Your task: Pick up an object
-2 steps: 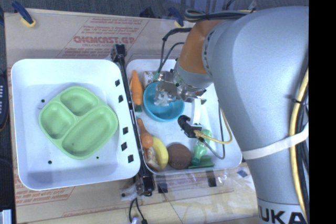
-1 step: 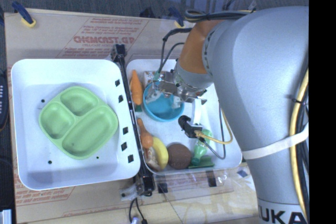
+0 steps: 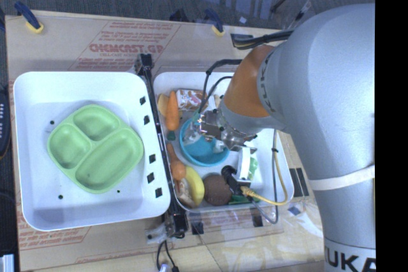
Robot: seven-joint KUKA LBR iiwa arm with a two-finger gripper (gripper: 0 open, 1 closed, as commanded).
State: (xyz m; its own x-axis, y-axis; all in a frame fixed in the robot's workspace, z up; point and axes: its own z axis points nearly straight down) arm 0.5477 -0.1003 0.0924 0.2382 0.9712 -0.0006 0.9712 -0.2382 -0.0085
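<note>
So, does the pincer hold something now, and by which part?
Cannot be told: the pincer is over the blue bowl, its tips hidden.

1. Green divided plate [image 3: 95, 148]: smooth matt plastic.
2. Blue bowl [image 3: 203, 149]: glossy plastic.
3. White bins [image 3: 32, 137]: smooth plastic.
4. Arm [image 3: 331, 105]: satin grey shell, orange band [image 3: 245, 89].
5. Bench [image 3: 95, 41]: printed brown paper.

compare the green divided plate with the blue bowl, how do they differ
The green divided plate lies in the left bin; the blue bowl sits in the right bin. The plate is split into three compartments and lies in full sight, with nothing beside it, while the bowl is crowded by toy food and partly covered by the hand. The plate looks broader. Both sit open side up.
</note>
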